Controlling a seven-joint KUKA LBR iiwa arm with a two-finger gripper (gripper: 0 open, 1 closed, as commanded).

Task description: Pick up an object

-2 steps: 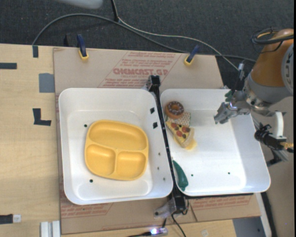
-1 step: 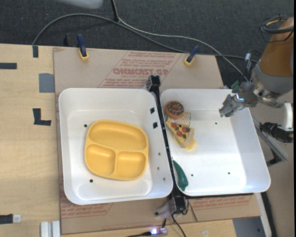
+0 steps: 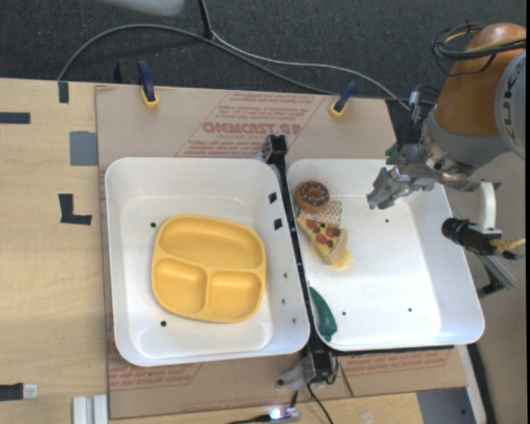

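Camera view has the gripper (image 3: 382,193) over the right bin (image 3: 424,263), whether it is apart or together I cannot tell, near the donut (image 3: 312,195) and pizza slice (image 3: 325,238) at frame centre, which touch, so a grab may catch both or slip.

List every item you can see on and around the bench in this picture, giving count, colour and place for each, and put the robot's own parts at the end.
bins: 2, white, side by side on the cardboard sheet
divided plate: 1, yellow, in the left bin
doughnut toy: 1, brown with sprinkles, upper left of the right bin
pizza slice toy: 1, yellow and red, just below the doughnut toy
green object: 1, dark green, lower left edge of the right bin
clamps: 2, blue and yellow, on the cardboard's far edge
cables: several, black, across the dark floor
arm: 1, grey with orange band, at right
gripper: 1, dark grey, over the right bin's upper part
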